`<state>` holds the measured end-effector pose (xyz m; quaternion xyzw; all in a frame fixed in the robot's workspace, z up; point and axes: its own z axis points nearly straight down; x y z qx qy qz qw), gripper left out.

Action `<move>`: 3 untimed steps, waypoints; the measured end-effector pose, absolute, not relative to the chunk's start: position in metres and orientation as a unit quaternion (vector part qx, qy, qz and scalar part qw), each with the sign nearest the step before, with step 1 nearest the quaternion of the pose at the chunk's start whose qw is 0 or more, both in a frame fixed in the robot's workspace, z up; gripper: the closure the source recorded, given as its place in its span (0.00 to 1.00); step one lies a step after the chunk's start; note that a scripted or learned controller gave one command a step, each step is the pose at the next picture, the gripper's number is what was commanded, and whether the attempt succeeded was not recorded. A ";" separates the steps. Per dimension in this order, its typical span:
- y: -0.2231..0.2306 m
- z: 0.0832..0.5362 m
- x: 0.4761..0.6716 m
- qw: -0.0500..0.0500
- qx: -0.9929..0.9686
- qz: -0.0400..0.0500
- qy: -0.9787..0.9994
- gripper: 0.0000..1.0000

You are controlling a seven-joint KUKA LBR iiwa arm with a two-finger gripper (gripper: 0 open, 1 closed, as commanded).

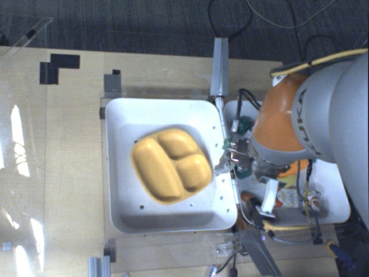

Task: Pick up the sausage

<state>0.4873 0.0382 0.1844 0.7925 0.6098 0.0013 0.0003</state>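
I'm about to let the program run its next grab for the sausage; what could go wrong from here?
1. The grey arm with the orange band covers most of the right white bin, so I cannot tell which thing there is the sausage.
2. Loose cables lie among the items there and might snag.
3. The yellow bun-shaped lump sits in the left white bin, away from the arm.

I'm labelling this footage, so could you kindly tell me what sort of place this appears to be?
Probably a robotics lab bench set up for picking trials: a grey and orange arm reaches over shallow white bins on a wooden bench, with loose cables behind.
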 end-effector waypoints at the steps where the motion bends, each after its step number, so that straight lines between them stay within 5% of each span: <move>1: -0.030 0.185 0.488 0.001 0.811 0.001 0.585 0.00; 2: 0.022 0.184 0.507 0.000 0.865 0.001 0.502 0.00; 3: -0.084 0.154 0.501 0.000 0.884 0.000 0.468 0.00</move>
